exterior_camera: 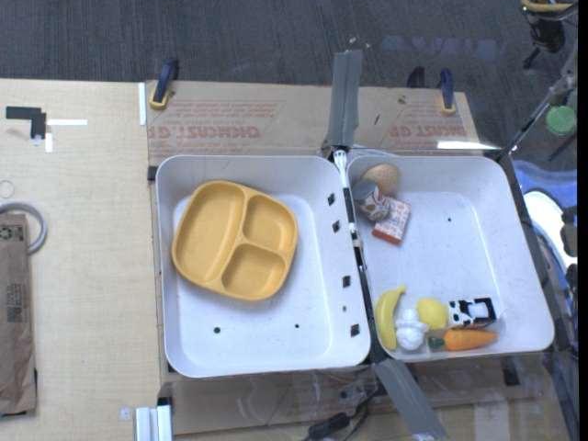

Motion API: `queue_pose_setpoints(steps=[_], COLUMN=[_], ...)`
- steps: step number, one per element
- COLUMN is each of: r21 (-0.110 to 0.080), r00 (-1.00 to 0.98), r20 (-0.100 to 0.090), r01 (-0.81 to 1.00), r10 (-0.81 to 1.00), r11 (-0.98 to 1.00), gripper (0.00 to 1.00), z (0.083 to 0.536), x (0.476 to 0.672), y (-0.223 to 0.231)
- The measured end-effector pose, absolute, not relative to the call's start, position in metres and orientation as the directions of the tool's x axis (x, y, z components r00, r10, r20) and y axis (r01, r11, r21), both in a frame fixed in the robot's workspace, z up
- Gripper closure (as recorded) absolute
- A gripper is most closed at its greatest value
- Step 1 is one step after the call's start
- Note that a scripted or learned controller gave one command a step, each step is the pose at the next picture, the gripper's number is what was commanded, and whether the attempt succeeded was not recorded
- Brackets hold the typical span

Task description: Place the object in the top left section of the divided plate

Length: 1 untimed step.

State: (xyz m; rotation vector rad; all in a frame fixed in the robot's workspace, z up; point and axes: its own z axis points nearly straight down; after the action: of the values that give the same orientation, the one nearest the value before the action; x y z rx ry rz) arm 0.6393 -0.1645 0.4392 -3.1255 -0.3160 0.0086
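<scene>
A yellow divided plate (235,239) lies in the left bin (184,338), tilted, with one large section on its left and two smaller ones on its right; nothing lies in any section. The right bin (478,246) holds the loose objects. A tan bread roll (381,176), a small can (369,200) and a red-and-white packet (393,220) sit at its top left. Along its front edge lie a banana (388,315), a white item (410,335), a lemon (433,313), a carrot (469,339) and a black-and-white toy (472,311).
A metal divider (345,108) rises between the bins at the back. Cardboard (239,118) held by blue clamps (165,79) lies behind the bins. A brown paper bag (14,310) rests on the wooden bench at the far left.
</scene>
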Motion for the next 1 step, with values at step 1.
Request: queue_pose_setpoints(steps=[1], r21=[-0.001], r00=[0.98], r20=[-0.006], r01=[0.199], r10=[0.199], r11=[-0.98], gripper=[1.0], z=[0.4394], x=[0.6528], y=[-0.2086])
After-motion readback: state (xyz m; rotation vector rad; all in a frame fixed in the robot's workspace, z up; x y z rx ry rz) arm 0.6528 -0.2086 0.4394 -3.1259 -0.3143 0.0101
